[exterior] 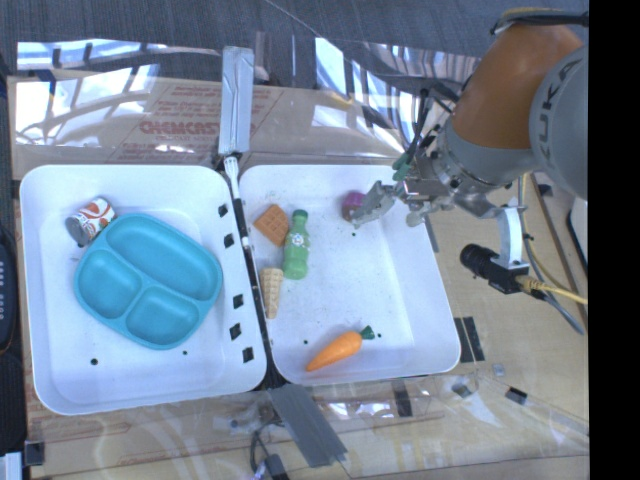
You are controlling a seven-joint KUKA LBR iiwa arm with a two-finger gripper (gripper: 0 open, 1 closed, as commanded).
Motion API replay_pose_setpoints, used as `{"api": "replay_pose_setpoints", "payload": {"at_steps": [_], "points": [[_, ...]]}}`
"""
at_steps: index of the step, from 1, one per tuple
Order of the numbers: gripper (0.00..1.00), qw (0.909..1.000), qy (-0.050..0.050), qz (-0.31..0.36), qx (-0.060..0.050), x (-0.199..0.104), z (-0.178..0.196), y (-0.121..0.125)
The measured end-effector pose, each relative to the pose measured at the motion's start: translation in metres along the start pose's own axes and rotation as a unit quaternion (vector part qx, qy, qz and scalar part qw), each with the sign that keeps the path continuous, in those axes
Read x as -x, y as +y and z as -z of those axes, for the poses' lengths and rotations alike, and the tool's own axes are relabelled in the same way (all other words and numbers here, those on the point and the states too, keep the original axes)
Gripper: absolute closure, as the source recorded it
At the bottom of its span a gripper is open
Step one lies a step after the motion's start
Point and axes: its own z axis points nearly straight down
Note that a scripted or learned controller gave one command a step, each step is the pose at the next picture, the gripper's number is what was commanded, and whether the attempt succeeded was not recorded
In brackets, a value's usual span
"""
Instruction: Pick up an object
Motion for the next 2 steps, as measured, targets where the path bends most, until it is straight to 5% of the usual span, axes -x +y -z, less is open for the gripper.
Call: {"api": "replay_pose_setpoints", "payload": {"at_steps": [1,2], "points": [[0.0,0.9995,0.001,-0.031,0.002,-0.018,-0.172,0.045],[0.0,0.9966,0.001,-0.083,-0.001,-0.026,-0.186,0.01]]}}
